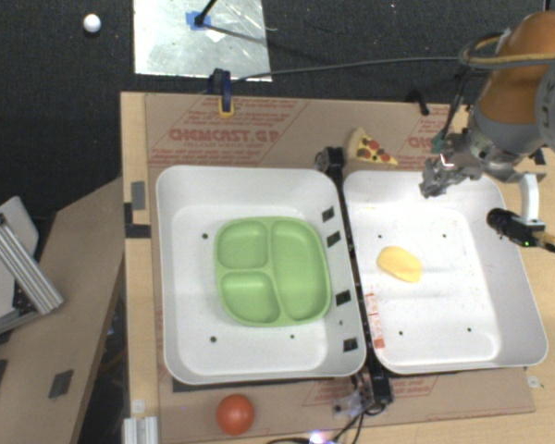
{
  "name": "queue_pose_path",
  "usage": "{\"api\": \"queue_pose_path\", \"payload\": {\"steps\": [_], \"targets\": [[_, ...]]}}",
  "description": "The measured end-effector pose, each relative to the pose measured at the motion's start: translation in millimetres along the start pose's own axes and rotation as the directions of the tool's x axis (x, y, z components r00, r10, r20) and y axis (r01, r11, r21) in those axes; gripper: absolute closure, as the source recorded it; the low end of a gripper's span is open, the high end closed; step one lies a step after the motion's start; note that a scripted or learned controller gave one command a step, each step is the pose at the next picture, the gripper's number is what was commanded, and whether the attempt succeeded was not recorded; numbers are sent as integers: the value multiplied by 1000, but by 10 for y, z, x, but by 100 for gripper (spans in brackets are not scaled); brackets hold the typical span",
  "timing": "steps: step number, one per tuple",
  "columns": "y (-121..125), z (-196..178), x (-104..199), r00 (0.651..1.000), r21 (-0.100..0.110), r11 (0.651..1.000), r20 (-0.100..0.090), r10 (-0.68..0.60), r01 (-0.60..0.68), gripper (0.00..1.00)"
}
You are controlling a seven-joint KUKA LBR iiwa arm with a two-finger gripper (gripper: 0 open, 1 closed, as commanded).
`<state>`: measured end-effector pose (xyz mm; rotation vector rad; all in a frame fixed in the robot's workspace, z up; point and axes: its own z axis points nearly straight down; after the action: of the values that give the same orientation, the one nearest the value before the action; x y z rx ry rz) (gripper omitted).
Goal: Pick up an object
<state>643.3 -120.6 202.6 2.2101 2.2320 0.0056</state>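
Note:
A yellow lemon-shaped object lies near the middle of the right white bin. My gripper hangs over the far edge of that bin, well behind the yellow object and apart from it. Nothing shows between its fingers. A green divided plate rests in the left white bin. A toy pizza slice lies on the cardboard just behind the right bin, left of the gripper.
A red-orange ball sits on the bench in front of the left bin. A blue clamp holds the cardboard at the back. A metal frame stands at the far left.

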Motion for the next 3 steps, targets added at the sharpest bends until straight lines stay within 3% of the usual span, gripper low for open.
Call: {"api": "queue_pose_path", "payload": {"steps": [3], "targets": [[-147, -95, 1647, 1000, 2, 1000, 0, 0, 0, 100]]}}
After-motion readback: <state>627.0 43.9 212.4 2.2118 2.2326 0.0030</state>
